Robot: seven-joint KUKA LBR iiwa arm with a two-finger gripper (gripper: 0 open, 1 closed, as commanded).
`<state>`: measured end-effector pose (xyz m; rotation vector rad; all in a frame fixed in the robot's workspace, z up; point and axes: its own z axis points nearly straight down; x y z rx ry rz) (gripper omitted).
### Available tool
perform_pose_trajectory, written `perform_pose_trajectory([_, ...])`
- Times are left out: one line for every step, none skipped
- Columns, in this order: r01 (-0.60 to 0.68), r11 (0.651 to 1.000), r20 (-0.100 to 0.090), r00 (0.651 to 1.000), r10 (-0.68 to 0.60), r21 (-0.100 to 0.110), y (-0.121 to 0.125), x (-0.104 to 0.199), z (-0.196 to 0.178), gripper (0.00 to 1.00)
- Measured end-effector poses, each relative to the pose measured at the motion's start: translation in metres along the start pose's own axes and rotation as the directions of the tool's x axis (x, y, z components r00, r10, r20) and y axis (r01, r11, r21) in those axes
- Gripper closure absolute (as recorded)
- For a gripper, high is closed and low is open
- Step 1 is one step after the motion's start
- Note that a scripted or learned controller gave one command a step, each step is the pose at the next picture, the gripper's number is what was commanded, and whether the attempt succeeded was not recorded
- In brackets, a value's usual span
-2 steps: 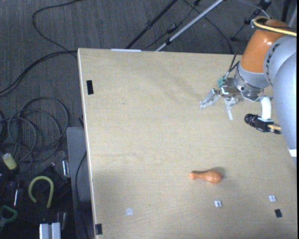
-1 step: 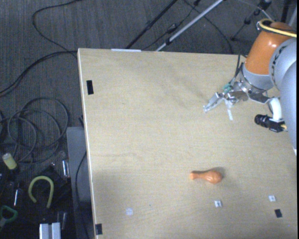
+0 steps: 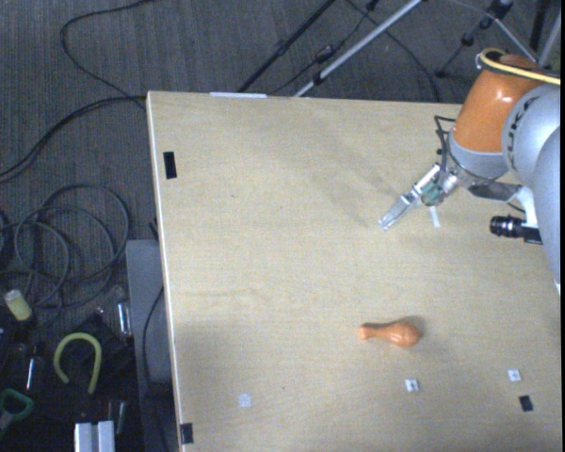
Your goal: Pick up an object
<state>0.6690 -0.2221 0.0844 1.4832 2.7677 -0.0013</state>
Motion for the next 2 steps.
perform_pose_trajectory([0.000,1.000,0.001,1.000,0.000,-0.003,0.002,0.000,-0.010,1.00])
perform_pose_trajectory([-0.082,0.997,0.000,0.997,0.082,-0.003,0.000,0.014,-0.088,1.00])
